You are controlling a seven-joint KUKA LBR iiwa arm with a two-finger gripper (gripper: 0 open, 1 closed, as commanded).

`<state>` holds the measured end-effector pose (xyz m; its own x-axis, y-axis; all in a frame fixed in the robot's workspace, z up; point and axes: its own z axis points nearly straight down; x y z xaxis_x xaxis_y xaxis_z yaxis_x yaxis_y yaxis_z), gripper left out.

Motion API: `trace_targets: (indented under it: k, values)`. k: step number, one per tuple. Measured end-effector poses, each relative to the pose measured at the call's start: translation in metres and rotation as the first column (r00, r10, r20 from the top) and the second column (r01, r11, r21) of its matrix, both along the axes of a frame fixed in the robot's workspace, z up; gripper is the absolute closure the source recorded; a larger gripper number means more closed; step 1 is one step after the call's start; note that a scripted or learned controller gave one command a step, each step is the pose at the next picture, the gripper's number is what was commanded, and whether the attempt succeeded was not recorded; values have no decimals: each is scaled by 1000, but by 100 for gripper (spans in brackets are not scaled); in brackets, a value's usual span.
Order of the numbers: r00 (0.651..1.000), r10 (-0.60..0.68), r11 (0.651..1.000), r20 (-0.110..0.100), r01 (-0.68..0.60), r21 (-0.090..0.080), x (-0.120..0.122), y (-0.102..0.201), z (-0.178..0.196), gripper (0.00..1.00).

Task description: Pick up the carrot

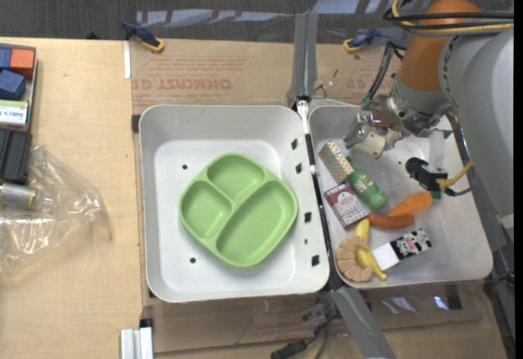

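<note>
- Carrot [402,211]: in the camera view it lies flat on the floor of the right bin [470,263], toward four o'clock of that bin's middle, its thick end pointing to about two o'clock and its thin end to eight. Nothing grips it, and it is free on top, which leaves it open to a grasp from above.
- Gripper [374,136]: it hangs over the far part of the same bin, at about eleven o'clock from the carrot and well apart from it. I cannot tell how its tool end is set, as the wrist and cables crowd it. A pale piece sits at its tip, and whether that is part of the tool or a loose thing I cannot say.
- Arm [458,63]: it comes in from three o'clock with its orange band uppermost, so it seems posed above the bin rather than down at the carrot; I judge the pick not yet begun.
- Neighbours: a green bottle [368,190] lies at ten o'clock of the carrot, a red packet [345,204] at nine, a banana [369,255] at seven and a black-and-white block [406,247] at six, near but apart. Their closeness may hamper a wide approach.
- Left bin [163,186]: it holds a green plate [238,209] with three sections, lying flat at its middle.
</note>
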<state>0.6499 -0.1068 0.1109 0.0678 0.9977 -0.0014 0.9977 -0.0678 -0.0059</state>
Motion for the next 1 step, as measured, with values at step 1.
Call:
trace_targets:
  k: [1]
  values:
    - [974,225,974,1,-225,0,9,1,-18,100]
